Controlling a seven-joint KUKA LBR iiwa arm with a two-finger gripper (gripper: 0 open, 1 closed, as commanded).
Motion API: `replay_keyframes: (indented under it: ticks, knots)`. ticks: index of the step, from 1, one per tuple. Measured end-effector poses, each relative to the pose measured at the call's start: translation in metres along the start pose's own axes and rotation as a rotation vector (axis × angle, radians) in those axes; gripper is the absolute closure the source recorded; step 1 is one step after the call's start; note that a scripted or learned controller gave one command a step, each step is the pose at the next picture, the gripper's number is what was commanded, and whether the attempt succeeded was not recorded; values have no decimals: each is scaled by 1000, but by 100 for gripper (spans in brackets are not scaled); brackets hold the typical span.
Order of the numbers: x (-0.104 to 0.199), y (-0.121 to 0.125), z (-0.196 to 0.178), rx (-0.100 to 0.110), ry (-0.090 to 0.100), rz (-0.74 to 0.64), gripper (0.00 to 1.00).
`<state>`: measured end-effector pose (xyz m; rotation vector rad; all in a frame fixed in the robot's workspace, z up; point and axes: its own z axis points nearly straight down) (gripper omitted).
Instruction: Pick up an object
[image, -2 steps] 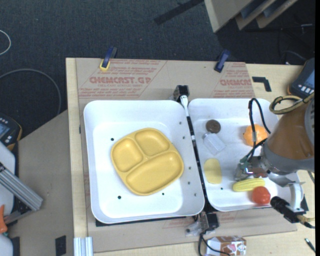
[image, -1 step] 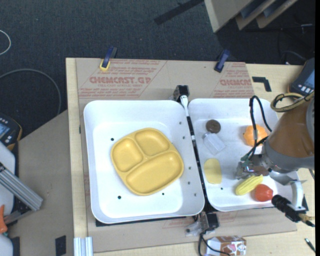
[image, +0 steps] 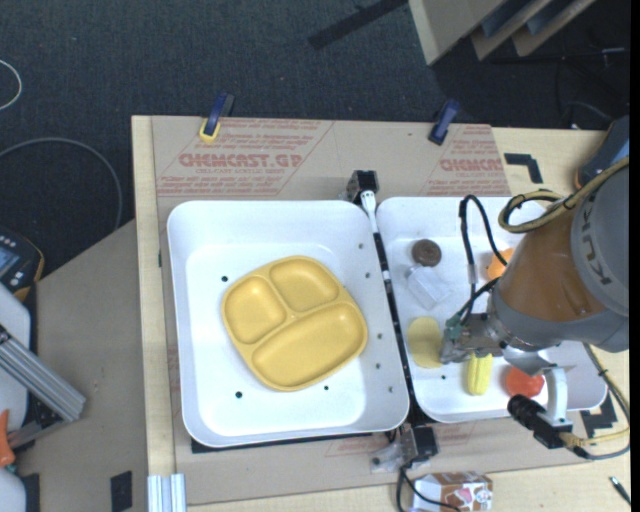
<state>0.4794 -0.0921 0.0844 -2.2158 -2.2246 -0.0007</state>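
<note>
I log the grey arm with orange band (image: 545, 280) reaching in from the right, bent low over the right white bin (image: 395, 225), gripper (image: 462, 340) beside a pale yellow round piece (image: 424, 342) and yellow oblong object (image: 478, 375); jaw state indiscernible.

Pale wooden table (image: 150, 300), covered at the back by a brown cardboard sheet (image: 300, 155) with red printed lettering, fastened by a yellow-tipped clamp (image: 213, 120) and a blue clamp (image: 443, 122). Directly on it: two shallow white plastic bins, side by side and touching; left bin (image: 190, 330) larger in view, right bin (image: 440, 400) partly covered by the arm. A small printed packet (image: 462, 492) lies at the front edge
</note>
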Motion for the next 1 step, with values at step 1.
replay_keyframes:
  ticks: [1]
  knots:
    - [-2, 0, 0, -1, -1, 4, 100]
